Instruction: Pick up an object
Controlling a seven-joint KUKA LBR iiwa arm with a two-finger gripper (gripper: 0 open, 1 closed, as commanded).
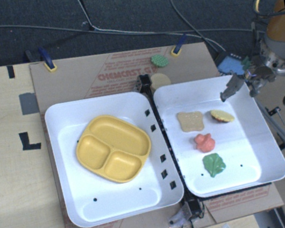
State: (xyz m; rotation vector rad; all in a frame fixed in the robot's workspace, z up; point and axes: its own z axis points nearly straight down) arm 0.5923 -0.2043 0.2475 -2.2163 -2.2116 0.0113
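The right bin [260, 133] holds several small toy foods: a tan toast slice [191, 121], a yellow and brown piece [222, 116], a red lump [205, 142] and a green leafy piece [214, 164]. My gripper [238, 93] hangs over the bin's far right corner, up and to the right of the yellow and brown piece. Its fingers are spread open with nothing between them.
The left bin [61, 119] carries a yellow divided plate [114, 147]. On the cardboard behind the bins lie a green waffle-like toy [159, 60] and a pale disc [160, 79]. Black clips run along the seam between the bins. Cables cross the dark floor at the back.
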